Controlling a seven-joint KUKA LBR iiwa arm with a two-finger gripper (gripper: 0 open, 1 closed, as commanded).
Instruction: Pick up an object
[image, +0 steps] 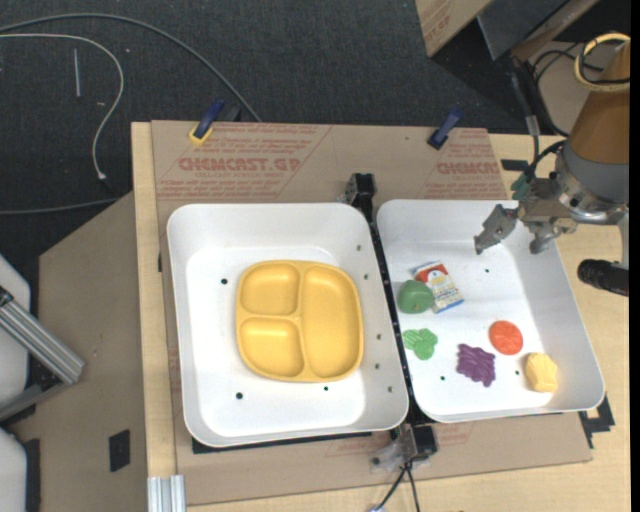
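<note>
Objects for picking lie loose on the floor of the right bin (560, 300), all of them on the side of the bin nearer the camera than the end effector (515, 232). Taking the small red, white and blue carton (438, 284) as landmark: it lies below and to the left of the end effector, well apart from it. A green ball-like toy (414, 296) touches the carton's lower left side. A green leafy toy (420, 343) lies near the carton, further toward the camera. A purple grape-like toy (476, 363) lies to the lower right of the carton, with an orange-red round toy (506, 336) just beside it on the right. A yellow lumpy toy (541, 372) sits farthest from the carton, near the bin's front right corner.

The end effector hangs over the far part of the right bin, its two fingers spread apart with nothing between them. The arm (600, 130) reaches in above it, orange at the wrist.

Left of the carton, across the wall between the bins, the left bin (200, 260) holds a yellow divided plate (300, 320) with three compartments. Both bins rest on a cardboard-covered worktop (300, 150)
</note>
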